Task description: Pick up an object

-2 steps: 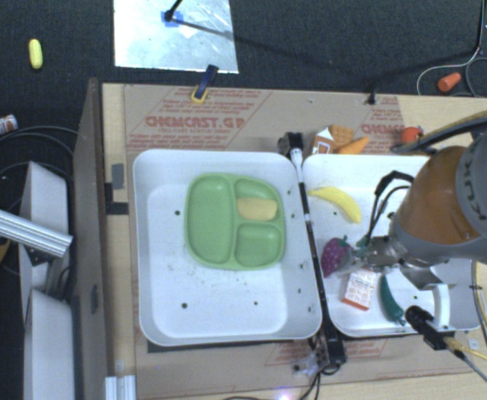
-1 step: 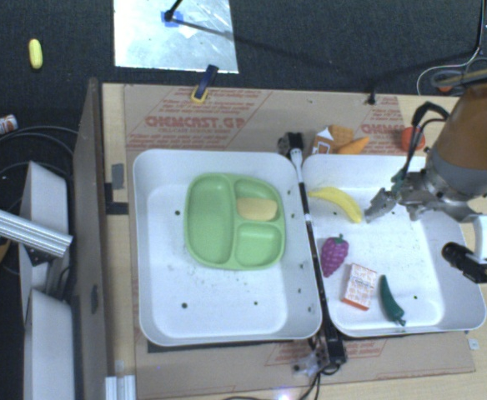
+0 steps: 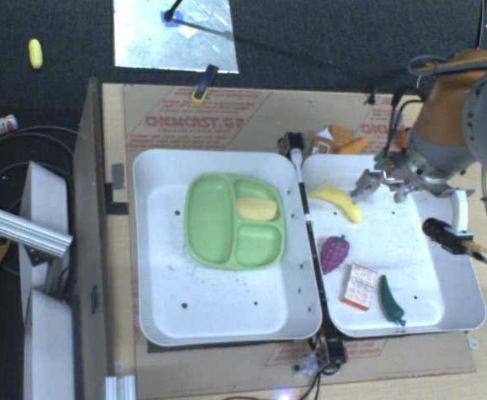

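The right bin [image 3: 456,307] holds a yellow banana [image 3: 338,202] near its back left, a purple bunch of grapes [image 3: 333,252], a small orange and white box [image 3: 360,287] and a dark green vegetable [image 3: 390,299] near the front. My gripper [image 3: 383,187] hangs over the back of this bin, just right of the banana. It is open, with nothing between its two grey fingers. In the left bin [image 3: 164,307] lies a green divided plate [image 3: 218,223] with a yellow item [image 3: 257,209] in one compartment.
A black and white fitting [image 3: 448,230] sticks out below the wrist over the right bin's right side. Orange items [image 3: 343,142] lie on the cardboard behind the bins. A black divider [image 3: 308,240] runs between the bins.
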